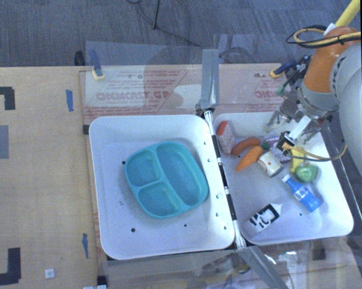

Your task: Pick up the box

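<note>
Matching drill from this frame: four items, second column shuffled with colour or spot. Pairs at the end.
1. divided plate
2. carrot
3. bottle
4. box

A. black and white, near edge of the right bin
B. orange, beside the sausage
C. teal, in the left bin
D. blue, right bin, below the green item

Pairs: 1-C, 2-B, 3-D, 4-A
</note>
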Available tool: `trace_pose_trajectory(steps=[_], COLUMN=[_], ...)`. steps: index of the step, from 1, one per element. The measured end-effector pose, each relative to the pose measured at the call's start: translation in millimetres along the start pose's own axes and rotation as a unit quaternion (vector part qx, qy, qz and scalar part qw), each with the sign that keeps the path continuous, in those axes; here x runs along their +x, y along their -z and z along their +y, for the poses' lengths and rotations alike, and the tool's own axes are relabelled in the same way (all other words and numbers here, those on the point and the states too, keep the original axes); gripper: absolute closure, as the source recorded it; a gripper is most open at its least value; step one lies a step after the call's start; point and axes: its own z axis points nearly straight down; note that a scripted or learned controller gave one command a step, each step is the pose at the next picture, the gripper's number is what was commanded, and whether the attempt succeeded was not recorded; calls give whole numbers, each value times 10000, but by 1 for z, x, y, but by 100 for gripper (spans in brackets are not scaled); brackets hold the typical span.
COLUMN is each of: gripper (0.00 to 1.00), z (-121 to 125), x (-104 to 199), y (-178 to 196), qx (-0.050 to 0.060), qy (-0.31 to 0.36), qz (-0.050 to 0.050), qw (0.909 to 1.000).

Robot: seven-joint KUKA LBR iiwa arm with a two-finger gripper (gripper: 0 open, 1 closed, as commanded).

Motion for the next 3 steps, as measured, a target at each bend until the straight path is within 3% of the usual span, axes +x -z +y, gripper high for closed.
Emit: trace_pose_trajectory(steps=[1, 2, 3], gripper=[0, 0, 0], z=[-19, -58, -86], x=[21, 15, -91], y=[65, -4, -19], qx=[39, -38, 39], qy=[252, 892, 579], qz=[18, 54, 46], qw=[9997, 9960, 9983])
